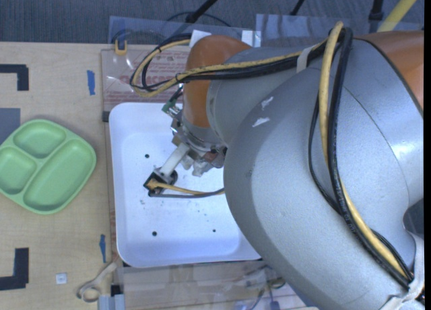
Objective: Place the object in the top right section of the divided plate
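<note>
A light green divided plate (44, 165) with three sections lies on the wooden bench at the far left, outside the bin. My gripper (200, 162) hangs low over the middle of the white bin (135, 130), under the orange wrist band. The bulky grey arm covers the bin's right part and whatever lies beneath it. I see nothing between the gripper and the bin floor that I can name. The plate's sections hold nothing.
A few small dark specks dot the bin floor (155, 233). Black marker shapes (15, 76) and blue tape (91, 83) sit on the bench. A clear plastic sheet and looped cables (151, 66) lie behind the bin. Bare wood separates plate and bin.
</note>
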Action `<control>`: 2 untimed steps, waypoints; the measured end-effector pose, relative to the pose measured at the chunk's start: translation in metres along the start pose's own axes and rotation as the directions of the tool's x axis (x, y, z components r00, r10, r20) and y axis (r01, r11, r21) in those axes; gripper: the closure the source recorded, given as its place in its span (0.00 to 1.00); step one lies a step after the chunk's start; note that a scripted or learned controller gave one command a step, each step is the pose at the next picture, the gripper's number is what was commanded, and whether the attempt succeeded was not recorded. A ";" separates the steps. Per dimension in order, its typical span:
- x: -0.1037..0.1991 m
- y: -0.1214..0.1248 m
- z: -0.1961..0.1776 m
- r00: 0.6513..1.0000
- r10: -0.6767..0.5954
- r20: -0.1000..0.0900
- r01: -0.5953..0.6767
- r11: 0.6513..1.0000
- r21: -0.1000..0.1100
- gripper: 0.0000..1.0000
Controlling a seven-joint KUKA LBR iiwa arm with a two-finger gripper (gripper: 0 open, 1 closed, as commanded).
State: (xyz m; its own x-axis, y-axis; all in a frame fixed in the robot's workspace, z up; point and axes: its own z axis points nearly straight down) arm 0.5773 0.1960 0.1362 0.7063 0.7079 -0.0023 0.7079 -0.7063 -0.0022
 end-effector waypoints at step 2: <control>-0.027 -0.067 0.047 0.877 -0.480 -0.005 0.480 0.877 -0.004 1.00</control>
State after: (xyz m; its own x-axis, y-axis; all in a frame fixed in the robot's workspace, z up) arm 0.5108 0.2243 0.0895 0.2798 0.9600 0.0037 0.9600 -0.2799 0.0011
